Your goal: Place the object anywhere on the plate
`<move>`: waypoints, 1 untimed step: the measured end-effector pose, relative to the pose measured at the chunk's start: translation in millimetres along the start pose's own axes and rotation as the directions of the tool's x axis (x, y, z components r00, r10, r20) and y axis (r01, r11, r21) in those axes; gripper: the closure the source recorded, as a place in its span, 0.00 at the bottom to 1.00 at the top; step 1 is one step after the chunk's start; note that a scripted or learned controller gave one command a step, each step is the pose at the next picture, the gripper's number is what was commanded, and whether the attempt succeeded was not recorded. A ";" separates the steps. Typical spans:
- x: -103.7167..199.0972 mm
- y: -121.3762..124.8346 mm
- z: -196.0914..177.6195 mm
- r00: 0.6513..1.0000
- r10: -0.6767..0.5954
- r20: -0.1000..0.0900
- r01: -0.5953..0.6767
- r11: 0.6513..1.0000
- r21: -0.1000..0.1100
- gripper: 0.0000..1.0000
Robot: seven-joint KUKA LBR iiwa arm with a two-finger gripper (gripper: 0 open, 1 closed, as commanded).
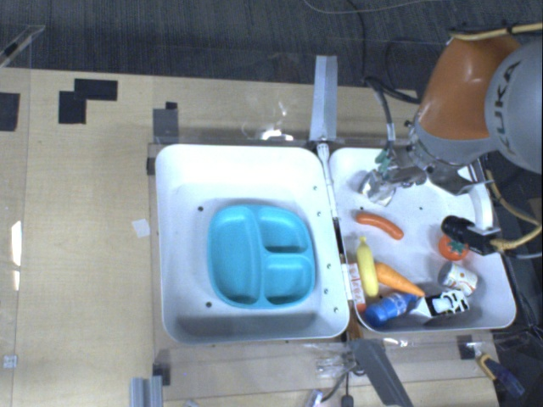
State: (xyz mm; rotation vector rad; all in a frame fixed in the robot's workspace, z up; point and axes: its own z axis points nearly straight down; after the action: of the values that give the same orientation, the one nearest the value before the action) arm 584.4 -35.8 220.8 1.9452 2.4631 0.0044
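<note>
Camera view from above: my gripper (379,185) hovers at about eleven o'clock in the right bin (501,308); its fingers look slightly parted with nothing between them, and the blue plate (259,257) sits unloaded in the centre of the left bin (174,227). I judge I am at the picking step, the sausage (378,225) lying just toward six o'clock of the gripper. Next I must descend, close on it, and carry it toward nine o'clock onto the plate.

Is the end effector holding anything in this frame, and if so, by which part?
Cannot be told. The end effector hangs over the right bin's upper left, apart from the hot dog; its tip is blurred.
</note>
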 end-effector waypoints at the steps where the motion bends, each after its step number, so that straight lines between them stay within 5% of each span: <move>1: -25.7 61.4 -78.4 0.991 -0.134 0.002 0.134 0.991 -0.003 1.00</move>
State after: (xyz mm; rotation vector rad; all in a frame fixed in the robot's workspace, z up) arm 649.7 -46.6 299.5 1.7738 2.5857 0.0063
